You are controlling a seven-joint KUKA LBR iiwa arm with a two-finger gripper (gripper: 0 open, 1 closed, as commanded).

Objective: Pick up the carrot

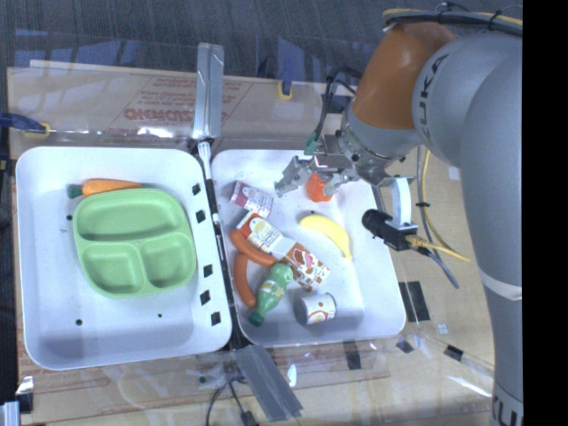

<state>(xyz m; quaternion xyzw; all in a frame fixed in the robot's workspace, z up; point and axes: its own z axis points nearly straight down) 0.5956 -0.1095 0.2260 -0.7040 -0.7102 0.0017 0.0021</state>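
- A carrot (111, 186) lies flat in the left bin (35, 264), far to the left of the claw (309, 177) and about level with it, its green end pointing away from the arm.
- The carrot rests along the upper edge of a green divided plate (135, 240), touching or just beside that rim, well apart from the claw and in the other bin altogether.
- A grey upright post (209, 91) stands at the seam between the two bins, between the carrot and the claw.
- In the right bin (377, 322), below and left of the claw, sit a small pink-and-white carton (251, 200), a sausage (252, 248), a second sausage (243, 280), a snack packet (264, 234) and a red patterned packet (305, 267), crowded together.
- A green bottle (269, 292) and a small can (316, 308) lie farther below the claw, near the bin's front wall.
- The claw hangs over the upper part of the right bin, its metal fingers (290, 177) spread apart, with a small orange-red object (319, 187) just beneath them; whether it is gripped cannot be told.
- A banana (327, 233) lies just below the claw, slightly to its right.
- The grey arm (470, 105) with its orange band (401, 74) reaches in from the right.
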